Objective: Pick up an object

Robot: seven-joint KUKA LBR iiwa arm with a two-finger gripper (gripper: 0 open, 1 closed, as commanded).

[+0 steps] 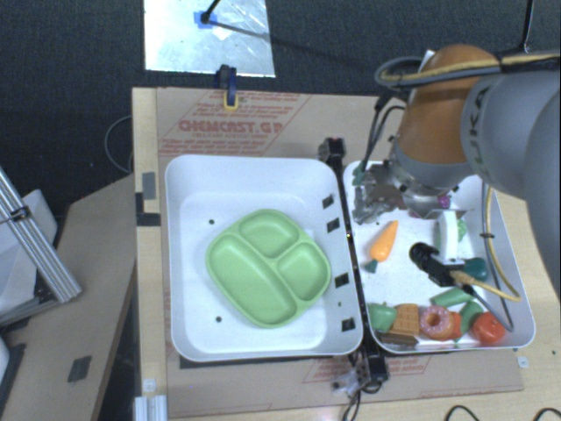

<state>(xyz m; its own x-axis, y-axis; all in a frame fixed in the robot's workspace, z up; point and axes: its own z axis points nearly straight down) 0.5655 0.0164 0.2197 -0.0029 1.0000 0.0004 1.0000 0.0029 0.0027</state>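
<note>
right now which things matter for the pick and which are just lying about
For the pick: tool; orange plastic toy carrot; pink-iced toy doughnut; red toy tomato; right white bin.

Lying about: green divided plastic plate; left white bin; blue clamp.
</note>
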